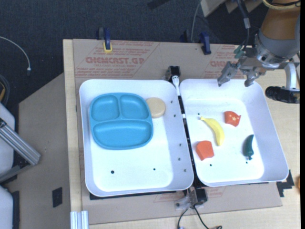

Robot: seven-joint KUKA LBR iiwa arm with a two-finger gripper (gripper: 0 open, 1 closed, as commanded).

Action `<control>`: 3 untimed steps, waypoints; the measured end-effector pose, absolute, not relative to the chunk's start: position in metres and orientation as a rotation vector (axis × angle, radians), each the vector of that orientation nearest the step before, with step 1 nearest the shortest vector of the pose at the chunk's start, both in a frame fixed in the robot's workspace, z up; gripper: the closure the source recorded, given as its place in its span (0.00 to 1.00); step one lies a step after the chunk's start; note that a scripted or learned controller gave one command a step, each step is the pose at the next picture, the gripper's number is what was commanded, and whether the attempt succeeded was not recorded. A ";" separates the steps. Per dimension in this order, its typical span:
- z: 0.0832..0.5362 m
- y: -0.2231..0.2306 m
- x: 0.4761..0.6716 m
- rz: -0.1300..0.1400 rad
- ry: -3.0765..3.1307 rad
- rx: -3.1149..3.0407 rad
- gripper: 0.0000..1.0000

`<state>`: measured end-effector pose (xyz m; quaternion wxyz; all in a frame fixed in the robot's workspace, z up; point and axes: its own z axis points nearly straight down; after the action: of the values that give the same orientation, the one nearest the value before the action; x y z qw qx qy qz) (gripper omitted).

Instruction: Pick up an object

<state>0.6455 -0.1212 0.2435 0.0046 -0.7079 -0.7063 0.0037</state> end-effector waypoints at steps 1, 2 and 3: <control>0.251 -0.121 0.648 0.000 -2.222 -2.222 0.00; 0.207 -0.123 0.649 0.005 -2.218 -2.219 0.00; 0.152 -0.127 0.657 0.007 -2.217 -2.218 0.00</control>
<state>0.6567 -0.1273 0.1516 0.0028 -0.7073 -0.7070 0.0022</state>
